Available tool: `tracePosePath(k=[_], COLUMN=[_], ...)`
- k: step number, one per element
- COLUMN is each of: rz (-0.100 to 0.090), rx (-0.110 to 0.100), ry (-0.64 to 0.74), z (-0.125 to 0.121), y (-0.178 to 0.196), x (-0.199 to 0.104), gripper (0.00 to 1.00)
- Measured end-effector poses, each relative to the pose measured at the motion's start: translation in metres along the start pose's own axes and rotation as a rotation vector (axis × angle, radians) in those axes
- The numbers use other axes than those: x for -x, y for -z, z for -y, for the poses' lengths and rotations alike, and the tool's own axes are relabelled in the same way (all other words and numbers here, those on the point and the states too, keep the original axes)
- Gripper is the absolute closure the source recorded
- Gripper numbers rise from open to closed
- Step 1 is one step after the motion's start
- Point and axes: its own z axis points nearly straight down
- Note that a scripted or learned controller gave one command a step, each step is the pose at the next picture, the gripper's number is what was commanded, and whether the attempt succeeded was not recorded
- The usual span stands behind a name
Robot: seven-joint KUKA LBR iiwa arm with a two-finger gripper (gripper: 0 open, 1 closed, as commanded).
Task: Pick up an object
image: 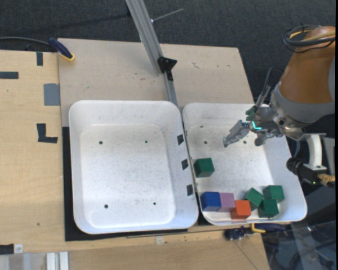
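Two bins (79,117), four green blocks (203,166), one blue (210,201), purple (227,200), orange (241,208)

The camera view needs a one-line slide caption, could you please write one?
Open pincer hovers over the right bin, above a lone green block and clustered blocks.

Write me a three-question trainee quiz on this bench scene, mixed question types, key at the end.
1. True or false: the blue block lies in the left bin.
2. Multiple choice: which block lies alone, apart from the cluster along the right bin's near edge? A) orange block B) green block C) purple block
3. Fill in: the gripper hovers over the ____ bin.

Key: 1 false; 2 B; 3 right.
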Motion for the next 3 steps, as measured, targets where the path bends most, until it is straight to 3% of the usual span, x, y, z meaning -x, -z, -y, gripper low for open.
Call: tracePosePath(k=[2,3], rz=[0.0,-0.001], rx=[-0.008,0.013], ry=[-0.002,0.001], z=[0.003,-0.002], y=[-0.129,-0.152], x=[-0.002,-0.003], gripper=[0.0,0.0])
